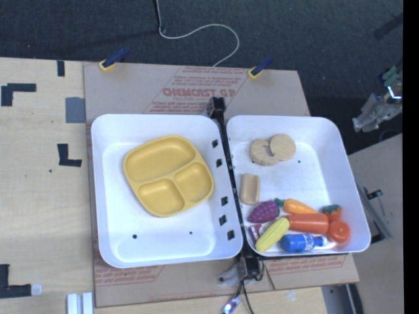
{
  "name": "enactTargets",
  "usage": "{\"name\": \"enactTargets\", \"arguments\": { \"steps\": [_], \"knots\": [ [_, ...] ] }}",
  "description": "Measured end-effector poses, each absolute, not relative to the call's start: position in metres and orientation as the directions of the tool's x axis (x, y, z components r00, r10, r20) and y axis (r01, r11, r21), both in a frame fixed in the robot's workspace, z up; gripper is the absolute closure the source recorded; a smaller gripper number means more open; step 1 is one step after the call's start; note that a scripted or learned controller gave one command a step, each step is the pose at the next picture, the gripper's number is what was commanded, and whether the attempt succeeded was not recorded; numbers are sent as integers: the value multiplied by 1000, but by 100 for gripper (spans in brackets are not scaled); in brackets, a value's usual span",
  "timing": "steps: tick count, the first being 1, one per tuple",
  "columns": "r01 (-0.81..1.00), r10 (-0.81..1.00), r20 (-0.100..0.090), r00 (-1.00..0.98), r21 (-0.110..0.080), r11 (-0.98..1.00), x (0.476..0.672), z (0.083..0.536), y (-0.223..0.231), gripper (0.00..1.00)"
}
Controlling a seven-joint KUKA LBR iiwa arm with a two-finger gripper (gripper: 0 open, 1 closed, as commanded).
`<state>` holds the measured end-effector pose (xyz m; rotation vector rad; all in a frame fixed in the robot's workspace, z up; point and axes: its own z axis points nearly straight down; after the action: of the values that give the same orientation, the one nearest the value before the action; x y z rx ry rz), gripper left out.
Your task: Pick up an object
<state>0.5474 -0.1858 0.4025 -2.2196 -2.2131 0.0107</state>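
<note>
The right bin [327,136] holds several toy foods. Two tan round slices [272,150] lie near its back. A tan block [249,189] sits by the divider. Along the front are purple grapes [264,210], a carrot [300,207], a yellow corn cob [272,234], an orange-red sausage [308,224], a red tomato [338,231] and a blue bottle [298,243]. A yellow divided plate [169,174] lies in the left bin [111,241]. A grey part that looks like my gripper [376,115] hangs at the right edge, outside the bins and far from every object.
Both bins rest on a cardboard sheet [196,90] held by two clamps [114,59] at the back. A white cable [196,31] loops over the dark floor behind. A wooden table lies to the left.
</note>
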Motion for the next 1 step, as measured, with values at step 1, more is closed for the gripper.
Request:
{"name": "enactTargets", "arguments": {
  "steps": [1],
  "knots": [
    [1000, 1000, 1, 4, -10, -4, 504, 383, -227, 100]
  ]
}}
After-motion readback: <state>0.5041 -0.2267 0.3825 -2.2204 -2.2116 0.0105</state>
